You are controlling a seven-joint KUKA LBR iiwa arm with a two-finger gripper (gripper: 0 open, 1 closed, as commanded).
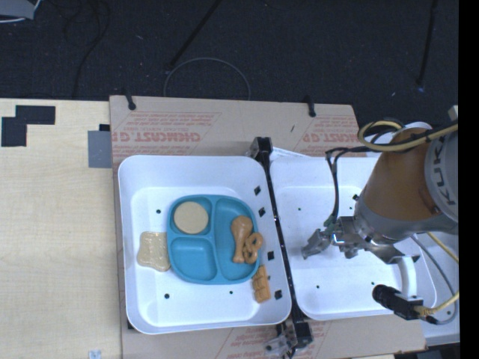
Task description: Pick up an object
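Over the right bin (359,305) you have the gripper (318,244) hanging low, its fingers pointing toward the black divider (275,230) between the two bins. You cannot tell from this slant whether the pincer is wide or narrow, and nothing shows between its fingers.

Everything worth picking sits in the left bin (142,178). A blue sectioned plate (196,262) lies near its middle, with a round tan disc (190,217) in the upper-left compartment and a knobbly brown piece (245,239) in the right one. A pale slab (154,250) rests on the bin floor touching the plate's left rim, and a small orange-brown chunk (261,284) lies just beside the plate's lower right edge, close to the divider (probably the nearest reach for you).

Your arm's wrist (397,193) blocks part of the right bin's floor, so what lies under it stays unknown. The brown piece's exact shape is hard to make out.
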